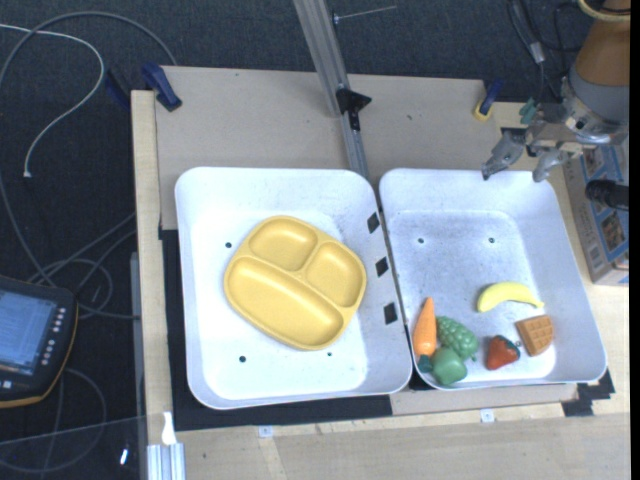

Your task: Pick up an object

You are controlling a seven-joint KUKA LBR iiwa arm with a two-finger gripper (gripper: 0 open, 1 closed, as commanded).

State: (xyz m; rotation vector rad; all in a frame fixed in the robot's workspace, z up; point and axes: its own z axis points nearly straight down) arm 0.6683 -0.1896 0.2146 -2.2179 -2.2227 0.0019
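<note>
Two shallow white bins side by side on a pale wooden bench (pixel 250 98), their plastic floors matte and faintly speckled with grey, corners rounded, rims flared. In the left bin (pixel 200 368), a glossy yellow plate (pixel 295 282), oval, moulded into three compartments, set at a slant. In the right bin (pixel 450 258), a cluster of small plastic toy foods along the near edge: an orange carrot (pixel 426 326), tapered and smooth; a bumpy green bunch of grapes (pixel 458 335); just below it a smoother green piece (pixel 449 367), kind unclear; a red strawberry (pixel 502 351) with a dark green cap; a brown waffle-like piece (pixel 535 334) with a grid texture; a curved yellow banana (pixel 508 295), slightly apart and above the rest. Carrot, grapes and green piece touching or nearly so; strawberry and waffle close together.

Gripper (pixel 522 165) at the far right corner of the right bin, over its rim, grey metal below the arm's orange band. Fingers (pixel 497 161) spread apart, pointing down, nothing between them. All toy foods well apart from the gripper, at the opposite, near end of the same bin; banana the closest of them, still far off, with bare bin floor between.

Slanted aluminium post (pixel 325 53) rising from the bench behind the bins; blue clamps (pixel 160 86) at the bench corners; loose cables (pixel 60 68) on dark carpet at left.
</note>
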